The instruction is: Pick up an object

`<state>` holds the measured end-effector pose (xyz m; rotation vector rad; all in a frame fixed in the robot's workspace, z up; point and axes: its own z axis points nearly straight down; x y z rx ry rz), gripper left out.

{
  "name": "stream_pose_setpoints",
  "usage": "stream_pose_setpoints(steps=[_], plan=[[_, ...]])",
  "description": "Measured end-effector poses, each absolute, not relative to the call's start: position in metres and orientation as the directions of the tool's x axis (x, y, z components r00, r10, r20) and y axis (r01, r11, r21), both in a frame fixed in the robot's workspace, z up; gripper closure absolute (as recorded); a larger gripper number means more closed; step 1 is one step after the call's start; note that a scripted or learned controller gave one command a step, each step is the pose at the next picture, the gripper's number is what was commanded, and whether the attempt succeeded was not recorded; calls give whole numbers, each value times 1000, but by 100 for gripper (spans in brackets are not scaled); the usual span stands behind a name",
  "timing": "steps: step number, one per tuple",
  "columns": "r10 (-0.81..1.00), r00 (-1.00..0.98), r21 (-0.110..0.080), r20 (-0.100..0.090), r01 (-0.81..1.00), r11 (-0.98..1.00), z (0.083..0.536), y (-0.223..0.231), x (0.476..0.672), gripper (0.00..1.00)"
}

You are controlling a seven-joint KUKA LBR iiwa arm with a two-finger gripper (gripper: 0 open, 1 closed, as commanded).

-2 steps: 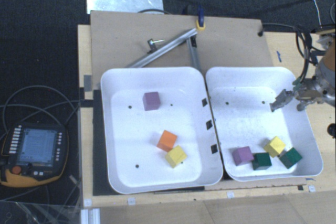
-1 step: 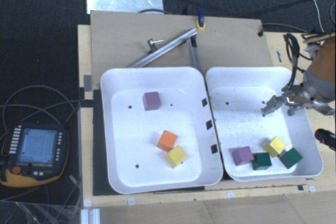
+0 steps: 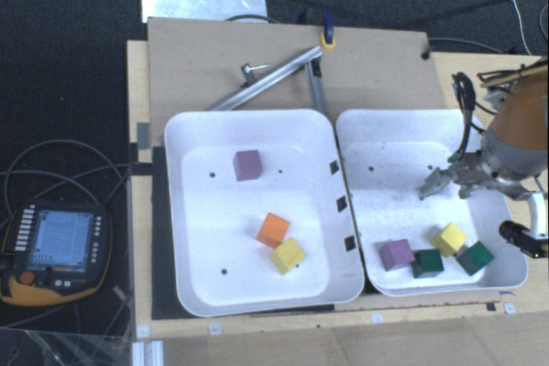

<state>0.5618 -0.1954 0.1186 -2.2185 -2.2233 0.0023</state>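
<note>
The arm (image 3: 519, 129) is reaching in over the right bin (image 3: 377, 133), with its orange band sitting above the wrist and the jaws (image 3: 446, 183) hanging over the bin's bare middle floor. The jaws are pointing toward the divide between the two bins; how far they are open cannot be told at this size, and nothing is showing between them. Along the near wall of the right bin, four blocks are lying in a loose cluster: a purple block (image 3: 397, 254) nearest the divide, a dark green block (image 3: 427, 262) just beside it, a yellow block (image 3: 449, 239) slightly farther back, and a second green block (image 3: 474, 257) nearest the bin's outer corner. All four are lying nearer the camera than the jaws and apart from them. In the left bin (image 3: 193, 210), a purple cube (image 3: 248, 165) is resting toward the far side, while an orange cube (image 3: 274, 229) and a yellow cube (image 3: 287, 255) are touching at their corners near the middle. A teach pendant (image 3: 53, 251) is lying left of the bench (image 3: 283, 56); its screen is lit, but no writing on it is legible.
</note>
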Motion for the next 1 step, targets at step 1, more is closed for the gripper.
stream_pose_setpoints(steps=[1], plan=[[1000,-5,5,-2,1000,5,133,-196,563,100]])
